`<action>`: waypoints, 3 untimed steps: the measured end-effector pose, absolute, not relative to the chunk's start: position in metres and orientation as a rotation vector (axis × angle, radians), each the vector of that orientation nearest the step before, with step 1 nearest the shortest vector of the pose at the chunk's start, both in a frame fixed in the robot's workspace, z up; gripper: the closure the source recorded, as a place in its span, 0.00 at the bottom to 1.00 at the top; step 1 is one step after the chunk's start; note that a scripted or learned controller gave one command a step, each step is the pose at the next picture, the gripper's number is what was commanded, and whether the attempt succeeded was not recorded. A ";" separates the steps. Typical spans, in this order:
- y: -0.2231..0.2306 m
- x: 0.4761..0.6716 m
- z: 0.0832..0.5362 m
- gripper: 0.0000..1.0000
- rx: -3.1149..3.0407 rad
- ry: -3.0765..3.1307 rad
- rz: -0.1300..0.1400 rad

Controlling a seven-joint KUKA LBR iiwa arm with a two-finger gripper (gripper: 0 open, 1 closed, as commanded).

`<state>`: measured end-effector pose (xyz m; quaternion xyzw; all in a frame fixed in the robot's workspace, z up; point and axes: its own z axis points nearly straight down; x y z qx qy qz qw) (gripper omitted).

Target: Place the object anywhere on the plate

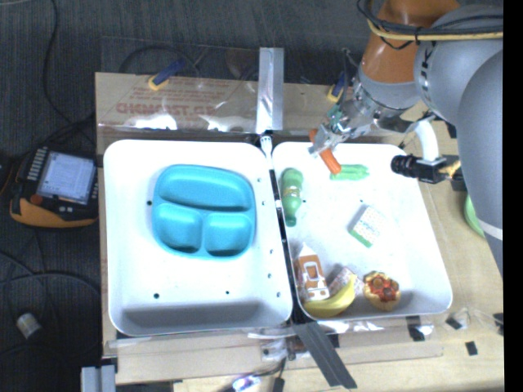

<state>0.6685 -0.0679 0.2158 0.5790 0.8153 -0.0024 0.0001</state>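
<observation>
At the near edge of the right bin we see a banana, a small orange carton touching it on the left, and a red and yellow fruit just to its right. Farther in lies a pale green and white packet, and a green bottle rests along the bin's left wall. In the left bin sits the blue three-compartment plate. At the far side, the gripper hangs over the right bin's far edge, pinching an orange stick, beside a green piece
</observation>
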 end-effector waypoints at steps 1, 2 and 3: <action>-0.068 0.668 0.216 0.00 1.819 2.561 -0.007; -0.068 0.669 0.224 1.00 1.818 2.562 -0.012; -0.054 0.636 0.354 1.00 1.748 2.611 -0.003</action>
